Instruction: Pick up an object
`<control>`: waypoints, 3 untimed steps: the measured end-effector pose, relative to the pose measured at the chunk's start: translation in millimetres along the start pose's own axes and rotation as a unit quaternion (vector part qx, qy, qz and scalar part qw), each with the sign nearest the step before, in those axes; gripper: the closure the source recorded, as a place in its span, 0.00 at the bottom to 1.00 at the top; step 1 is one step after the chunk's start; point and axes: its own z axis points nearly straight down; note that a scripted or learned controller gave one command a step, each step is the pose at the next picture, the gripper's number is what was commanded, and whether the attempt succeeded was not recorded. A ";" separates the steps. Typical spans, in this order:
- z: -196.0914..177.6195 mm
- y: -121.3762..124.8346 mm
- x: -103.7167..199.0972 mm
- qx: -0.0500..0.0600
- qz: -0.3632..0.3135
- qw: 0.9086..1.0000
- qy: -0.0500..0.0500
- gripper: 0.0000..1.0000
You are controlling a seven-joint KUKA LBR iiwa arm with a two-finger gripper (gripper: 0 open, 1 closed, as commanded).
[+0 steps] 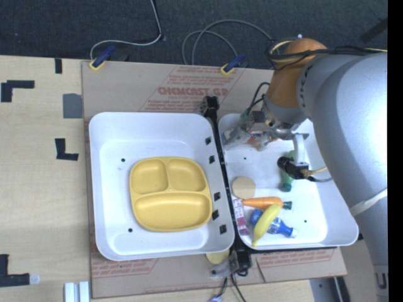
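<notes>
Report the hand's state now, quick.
Hand: low over the far end of the right bin; open or closed cannot be told.

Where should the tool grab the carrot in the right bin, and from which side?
Probably at the thick orange middle of the carrot, coming straight down from above. It lies flat and roughly left to right, so the fingers should close across its narrow width. The banana lies close below it and the round tan disc just up-left, so staying mid-body looks safest.
</notes>
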 end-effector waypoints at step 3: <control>-7.6 4.0 -3.8 0.010 0.000 1.000 -0.001 1.00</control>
